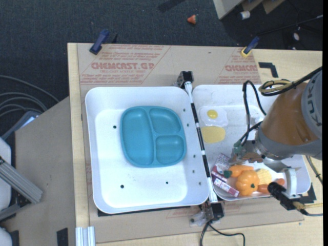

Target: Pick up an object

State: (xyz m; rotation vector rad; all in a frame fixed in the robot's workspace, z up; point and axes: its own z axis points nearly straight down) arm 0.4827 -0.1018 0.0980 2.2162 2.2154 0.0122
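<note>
I've got the bench [77,137] in front of me, brown board with red lettering across the top. On it sit the two white bins, side by side and touching along the middle. The left bin [102,173] carries a teal divided tray [152,136], lying flat, a little toward the far side. The right bin [230,94] is where my arm [292,122] is now, its orange band bulking over the bin's right half as it reaches in from the right. The gripper [245,154] is down low near the middle of that bin, just above the clutter. I cannot tell from here how it stands, the wrist hides it. Nothing I see is clearly in its grasp. Right below it, at the bin's near end, lies an orange pepper-shaped toy [246,181], with a red and white packet [223,177] touching its left. Further back: a pale yellow oval piece [213,134], and beyond that a toy fried egg [212,115].
</note>
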